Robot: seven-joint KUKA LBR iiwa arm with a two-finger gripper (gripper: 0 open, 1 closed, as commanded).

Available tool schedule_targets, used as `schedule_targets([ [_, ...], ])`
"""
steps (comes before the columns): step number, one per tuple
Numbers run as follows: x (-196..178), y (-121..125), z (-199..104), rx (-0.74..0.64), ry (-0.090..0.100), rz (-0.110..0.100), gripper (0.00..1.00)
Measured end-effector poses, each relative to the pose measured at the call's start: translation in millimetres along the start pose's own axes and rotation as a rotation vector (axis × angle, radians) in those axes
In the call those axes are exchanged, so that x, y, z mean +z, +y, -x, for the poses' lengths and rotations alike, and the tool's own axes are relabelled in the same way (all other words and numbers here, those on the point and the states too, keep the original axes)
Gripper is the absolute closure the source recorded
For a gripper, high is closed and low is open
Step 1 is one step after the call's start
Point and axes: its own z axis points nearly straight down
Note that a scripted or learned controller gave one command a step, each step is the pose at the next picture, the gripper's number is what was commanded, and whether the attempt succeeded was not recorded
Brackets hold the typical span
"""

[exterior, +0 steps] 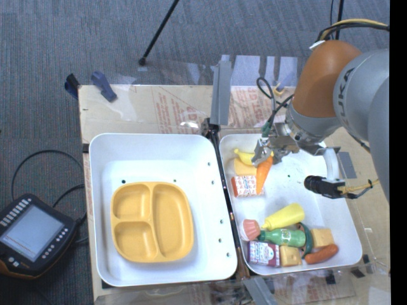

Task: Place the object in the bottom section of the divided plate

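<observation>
In the camera view the pincer (262, 152) hangs over the upper left part of the right bin (346, 227), and a toy carrot (262, 173) shows between its fingers, gripped at the upper, thick end; the orange body hangs down from there with its narrow tip pointing toward the lower left, so its long axis runs nearly upright in the frame with a slight lean. It sits just beside a yellow banana (242, 158) and above a small orange-and-white carton (244, 185); whether the tip touches the carton I cannot tell. The carrot looks like hard, hollow plastic: light, stiff, smooth and likely a bit slippery, and in no way fragile. Its taper matters, since a grip on a cone tends to squeeze the piece outward toward the thin end, so a hold near the thick end across the short axis, as seems to be the case here, is the safer one; held so far from its middle, though, it may swing or twist as the arm travels. The yellow divided plate (152, 221) lies in the left bin (102, 157), well apart from the carrot, with two small sections on its left and one long section on its right. The lower small section is my guess for the target, and the carrot would fit best laid flat along that section's longer side.
</observation>
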Motion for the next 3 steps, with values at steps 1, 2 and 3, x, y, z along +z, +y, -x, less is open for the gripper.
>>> schedule_targets([
  [1,0.0,22.5,-60.2,-0.212,-0.001,0.002,1.0],
  [2,-0.2,29.8,-169.7,-0.411,0.0,0.002,1.0],
  [3,86.6,11.7,-214.6,-0.499,-0.002,0.005,1.0],
])
